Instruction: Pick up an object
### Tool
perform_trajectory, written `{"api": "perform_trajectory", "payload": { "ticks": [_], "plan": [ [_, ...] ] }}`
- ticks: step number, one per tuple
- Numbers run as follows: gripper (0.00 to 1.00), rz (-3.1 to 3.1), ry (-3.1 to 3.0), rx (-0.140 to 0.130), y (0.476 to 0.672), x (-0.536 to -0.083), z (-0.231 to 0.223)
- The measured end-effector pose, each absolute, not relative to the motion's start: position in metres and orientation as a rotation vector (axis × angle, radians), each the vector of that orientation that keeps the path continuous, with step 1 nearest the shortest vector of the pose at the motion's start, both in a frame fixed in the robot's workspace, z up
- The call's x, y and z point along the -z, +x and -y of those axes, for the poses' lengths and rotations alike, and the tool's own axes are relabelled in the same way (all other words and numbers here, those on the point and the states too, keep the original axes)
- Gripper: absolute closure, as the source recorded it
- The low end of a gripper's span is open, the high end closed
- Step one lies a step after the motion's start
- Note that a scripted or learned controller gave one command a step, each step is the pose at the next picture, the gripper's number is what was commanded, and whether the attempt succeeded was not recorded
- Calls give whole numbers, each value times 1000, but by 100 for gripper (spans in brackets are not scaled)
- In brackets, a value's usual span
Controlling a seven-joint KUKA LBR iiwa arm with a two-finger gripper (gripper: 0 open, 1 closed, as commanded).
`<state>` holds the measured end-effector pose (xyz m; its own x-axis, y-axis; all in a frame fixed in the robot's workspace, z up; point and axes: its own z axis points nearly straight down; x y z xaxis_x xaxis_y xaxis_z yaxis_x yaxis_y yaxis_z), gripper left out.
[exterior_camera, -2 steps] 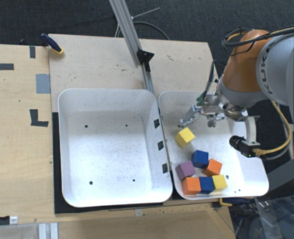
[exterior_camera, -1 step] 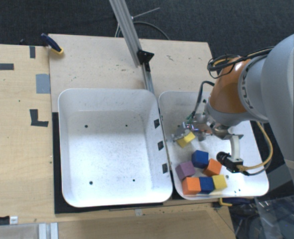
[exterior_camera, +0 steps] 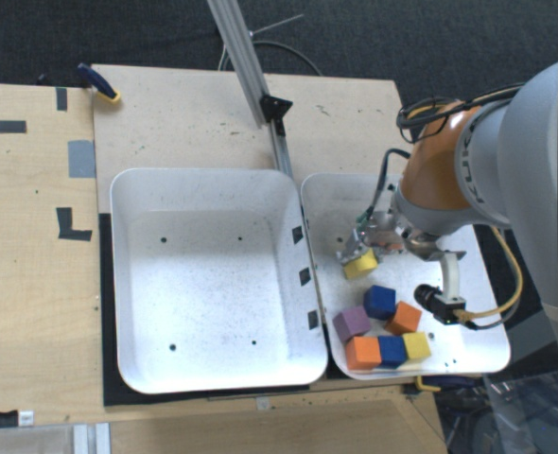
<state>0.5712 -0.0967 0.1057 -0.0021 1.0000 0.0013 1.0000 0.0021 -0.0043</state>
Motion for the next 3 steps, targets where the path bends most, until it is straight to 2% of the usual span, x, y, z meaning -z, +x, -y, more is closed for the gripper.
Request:
{"api": "perform_trajectory", "payload": {
  "ticks": [1,2,3],
  "plan": [
    [100,2234,-2215,9,603,-197,24],
    [100,2227,-2215,3,587,-232,-12],
    [100,2229,-2209,-1,603,-217,-98]
  ]
}}
